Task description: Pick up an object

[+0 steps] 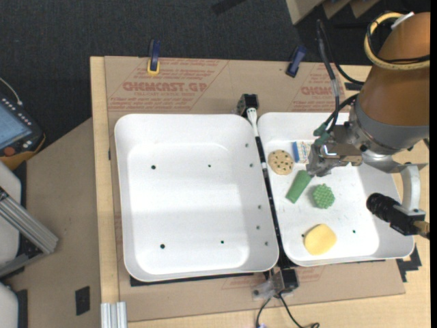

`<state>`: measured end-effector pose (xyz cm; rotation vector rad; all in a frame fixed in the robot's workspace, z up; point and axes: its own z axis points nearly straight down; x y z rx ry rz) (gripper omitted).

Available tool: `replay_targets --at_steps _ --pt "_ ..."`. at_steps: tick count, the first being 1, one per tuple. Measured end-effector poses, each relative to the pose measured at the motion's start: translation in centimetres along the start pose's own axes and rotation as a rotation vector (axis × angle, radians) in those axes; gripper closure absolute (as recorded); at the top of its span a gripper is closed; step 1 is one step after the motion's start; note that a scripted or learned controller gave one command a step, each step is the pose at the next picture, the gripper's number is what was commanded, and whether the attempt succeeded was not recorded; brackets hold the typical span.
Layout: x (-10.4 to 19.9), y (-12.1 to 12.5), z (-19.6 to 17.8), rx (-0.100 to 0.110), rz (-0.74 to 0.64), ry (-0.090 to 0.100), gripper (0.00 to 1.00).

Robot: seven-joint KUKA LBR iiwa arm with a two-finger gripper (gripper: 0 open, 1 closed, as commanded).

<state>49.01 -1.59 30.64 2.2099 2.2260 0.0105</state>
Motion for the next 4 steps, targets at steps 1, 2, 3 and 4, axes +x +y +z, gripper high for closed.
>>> replay_targets --at_steps 1,2,3,4 --pt "-2.1 -1.1 1.1 0.011 0.010 -0.001 1.00" --pt "3.7 -0.2 0.5 0.006 0.001 0.000 1.00" --pt "6.4 2.1 -1.8 0.003 0.003 -0.001 1.00" --pt "7.9 -1.1 -2.4 0.012 0.005 0.000 1.00"
